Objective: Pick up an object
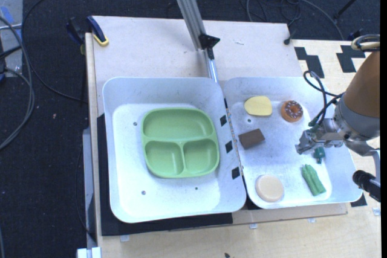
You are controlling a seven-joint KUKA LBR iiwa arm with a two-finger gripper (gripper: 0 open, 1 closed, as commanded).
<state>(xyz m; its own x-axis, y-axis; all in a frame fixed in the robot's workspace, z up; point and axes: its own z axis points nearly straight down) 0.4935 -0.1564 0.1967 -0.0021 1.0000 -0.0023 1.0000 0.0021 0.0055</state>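
The right bin [279, 151] holds a yellow lump [258, 106], a brown-frosted donut [292, 110], a dark brown block [251, 138], a cream round disc [269, 188] and a green ridged piece [314, 180]. My gripper [311, 148] hangs low over the right side of this bin, just above the green piece's upper end. A small green bit [318, 154] shows right under the gripper; I cannot tell whether it is held. The grey arm [363, 106] comes in from the right edge.
The left bin [121, 130] carries a light green three-compartment tray [181, 142]. A slanted metal pole [187, 3] runs down to the seam between the bins. Cables lie on the dark floor behind the bench.
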